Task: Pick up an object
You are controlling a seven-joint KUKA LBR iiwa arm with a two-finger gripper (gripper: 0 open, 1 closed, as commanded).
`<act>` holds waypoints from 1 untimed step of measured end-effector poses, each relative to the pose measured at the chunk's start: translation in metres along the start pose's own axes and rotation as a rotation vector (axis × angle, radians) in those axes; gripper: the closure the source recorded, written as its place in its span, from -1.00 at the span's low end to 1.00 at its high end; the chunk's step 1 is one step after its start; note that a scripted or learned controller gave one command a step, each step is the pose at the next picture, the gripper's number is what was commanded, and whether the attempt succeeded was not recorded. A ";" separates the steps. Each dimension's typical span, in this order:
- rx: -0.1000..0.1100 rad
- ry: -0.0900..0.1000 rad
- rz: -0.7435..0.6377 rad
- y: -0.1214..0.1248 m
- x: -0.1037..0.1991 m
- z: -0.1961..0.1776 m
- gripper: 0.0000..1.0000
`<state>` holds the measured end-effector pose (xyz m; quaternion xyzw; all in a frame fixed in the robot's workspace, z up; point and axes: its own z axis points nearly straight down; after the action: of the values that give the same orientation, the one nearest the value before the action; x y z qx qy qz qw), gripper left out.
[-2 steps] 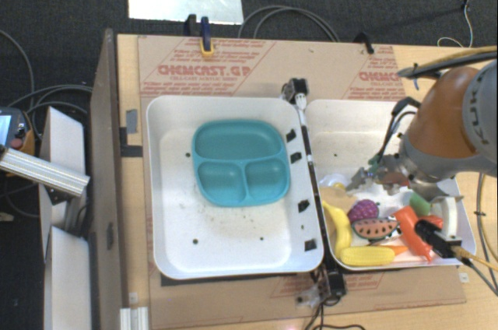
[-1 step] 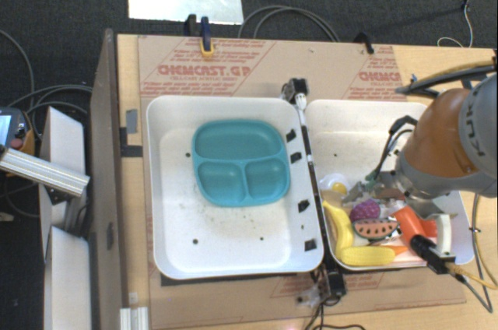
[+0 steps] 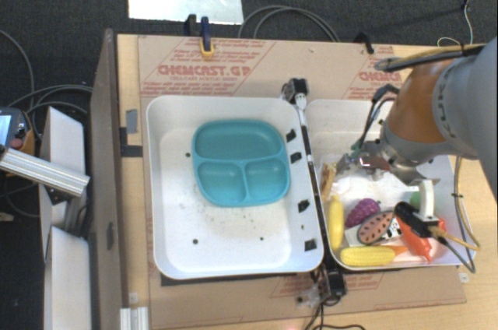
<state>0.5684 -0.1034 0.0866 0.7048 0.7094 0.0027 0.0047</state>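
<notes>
The right bin [image 3: 336, 118] holds a heap of small toys at its near end. A yellow piece [image 3: 335, 219] stands along the divider and another yellow piece [image 3: 368, 255] lies at the front wall. Between them sit a purple bunch [image 3: 362, 209] and a brown speckled oval [image 3: 377, 227]. An orange and black piece [image 3: 417, 233] and a white and green piece [image 3: 426, 195] lie further right. My gripper [image 3: 359, 163] hangs low over the middle of this bin, just behind a white lump [image 3: 354, 185]. I see nothing held in it.
The left bin [image 3: 175, 188] carries a teal divided plate [image 3: 240, 163]. A black clipped divider [image 3: 305, 165] separates the two bins. The grey arm with its orange band [image 3: 424, 114] covers the right bin's far right part. Cables trail over the bench's right edge.
</notes>
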 end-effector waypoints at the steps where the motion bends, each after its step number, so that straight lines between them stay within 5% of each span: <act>1: 0.014 0.003 0.011 -0.086 -0.032 0.002 -1.00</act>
<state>0.4830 -0.1356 0.0841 0.7087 0.7055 -0.0009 -0.0013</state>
